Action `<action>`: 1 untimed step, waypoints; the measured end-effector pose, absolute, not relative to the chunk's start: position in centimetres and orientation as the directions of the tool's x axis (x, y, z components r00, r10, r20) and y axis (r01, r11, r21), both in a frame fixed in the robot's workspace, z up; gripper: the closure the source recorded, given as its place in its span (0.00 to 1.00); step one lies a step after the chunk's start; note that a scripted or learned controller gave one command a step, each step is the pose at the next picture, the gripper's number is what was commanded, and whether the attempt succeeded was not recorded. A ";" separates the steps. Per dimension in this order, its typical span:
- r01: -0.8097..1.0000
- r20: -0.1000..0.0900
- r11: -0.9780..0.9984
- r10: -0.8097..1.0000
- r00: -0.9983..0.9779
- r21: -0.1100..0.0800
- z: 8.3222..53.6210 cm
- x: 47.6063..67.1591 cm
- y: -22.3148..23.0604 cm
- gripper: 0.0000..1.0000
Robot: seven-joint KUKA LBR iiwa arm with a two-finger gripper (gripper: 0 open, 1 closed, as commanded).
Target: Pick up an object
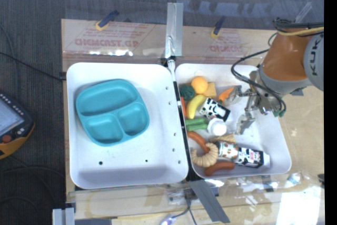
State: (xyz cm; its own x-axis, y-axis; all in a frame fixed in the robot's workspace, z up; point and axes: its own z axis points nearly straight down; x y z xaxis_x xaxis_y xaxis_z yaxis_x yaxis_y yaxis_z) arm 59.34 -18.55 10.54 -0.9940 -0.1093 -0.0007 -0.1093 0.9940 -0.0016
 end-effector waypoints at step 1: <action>-0.101 -0.017 0.995 -0.101 -0.995 -0.006 9.4 64.2 -13.5 0.00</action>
